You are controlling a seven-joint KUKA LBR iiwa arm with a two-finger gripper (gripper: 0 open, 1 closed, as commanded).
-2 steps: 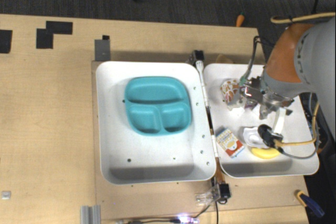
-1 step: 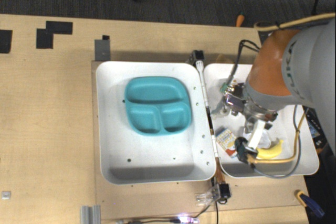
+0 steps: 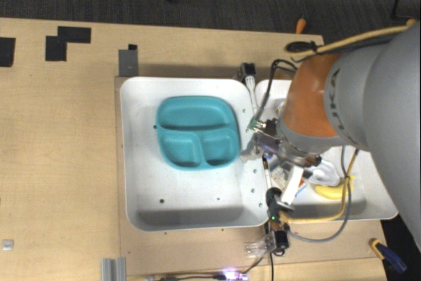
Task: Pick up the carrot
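My gripper [image 3: 284,171] hangs low over the left part of the right bin [image 3: 368,207], close to the wall between the two bins. The grey arm and its orange band [image 3: 309,102] cover most of that bin. Several small items lie crowded under and around the gripper, with a small orange-red patch [image 3: 301,188] among them; I cannot tell whether it is the carrot. A yellow banana-like item [image 3: 329,192] lies just to the right of the gripper, beside a pale white item [image 3: 325,174].
The left bin [image 3: 138,141] holds a teal divided tray [image 3: 197,131] near its middle. Cables [image 3: 322,224] loop along the right bin's front edge. Bare wooden bench [image 3: 59,161] stretches to the left.
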